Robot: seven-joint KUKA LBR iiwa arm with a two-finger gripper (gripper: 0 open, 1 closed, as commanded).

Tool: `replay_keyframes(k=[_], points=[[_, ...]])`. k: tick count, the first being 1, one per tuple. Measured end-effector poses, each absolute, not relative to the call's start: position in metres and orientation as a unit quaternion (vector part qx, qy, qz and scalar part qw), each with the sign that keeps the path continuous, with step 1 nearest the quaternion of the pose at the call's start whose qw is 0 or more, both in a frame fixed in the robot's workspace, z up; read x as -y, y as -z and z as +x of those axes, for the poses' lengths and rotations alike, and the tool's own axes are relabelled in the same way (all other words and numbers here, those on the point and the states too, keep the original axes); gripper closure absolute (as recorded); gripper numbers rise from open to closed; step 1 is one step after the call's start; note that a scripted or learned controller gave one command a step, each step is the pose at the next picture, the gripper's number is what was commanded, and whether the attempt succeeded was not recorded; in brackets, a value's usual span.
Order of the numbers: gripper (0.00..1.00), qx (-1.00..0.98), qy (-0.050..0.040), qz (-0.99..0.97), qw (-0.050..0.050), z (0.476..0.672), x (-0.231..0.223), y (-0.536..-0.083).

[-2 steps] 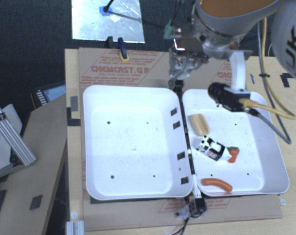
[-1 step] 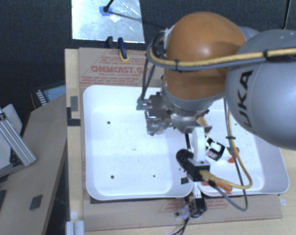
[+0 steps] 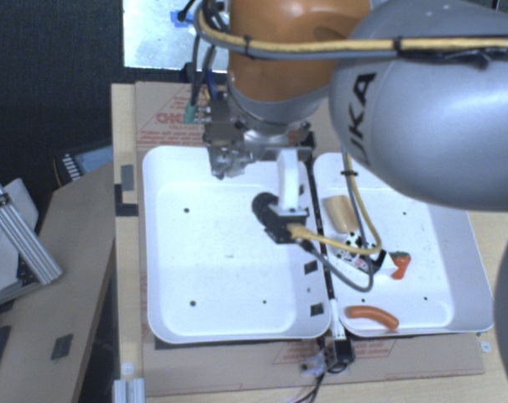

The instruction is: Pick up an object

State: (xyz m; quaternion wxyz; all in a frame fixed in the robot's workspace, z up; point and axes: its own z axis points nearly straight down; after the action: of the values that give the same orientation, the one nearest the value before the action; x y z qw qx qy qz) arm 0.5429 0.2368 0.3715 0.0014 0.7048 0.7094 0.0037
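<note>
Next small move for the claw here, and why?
Probably shift the claw sideways toward the white bin on the view's right. It hangs at the far edge of the white bin on the view's left, while the loose things I can make out, a tan block, a small orange-red piece and a curved orange sausage-shaped piece, all lie in the other bin.

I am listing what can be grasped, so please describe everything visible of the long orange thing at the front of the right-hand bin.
The long orange thing is slim and slightly curved, with rounded ends and a smooth surface, perhaps plastic. It lies flat on the floor of the right-hand bin, close to the front wall and roughly along it. Nothing but the bin touches it.
</note>
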Motion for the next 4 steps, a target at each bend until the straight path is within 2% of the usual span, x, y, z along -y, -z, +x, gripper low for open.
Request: replay_keyframes(k=[1, 2, 3, 4], points=[[1.0, -0.707, -0.0017, 0.707, 0.001, 0.566, -0.22, -0.379], [1.0, -0.709, -0.0035, 0.705, 0.002, 0.601, -0.235, -0.416], [1.0, -0.71, -0.0074, 0.705, 0.003, 0.569, -0.234, -0.544], [1.0, -0.707, 0.0071, 0.707, -0.003, 0.55, -0.234, -0.387]])
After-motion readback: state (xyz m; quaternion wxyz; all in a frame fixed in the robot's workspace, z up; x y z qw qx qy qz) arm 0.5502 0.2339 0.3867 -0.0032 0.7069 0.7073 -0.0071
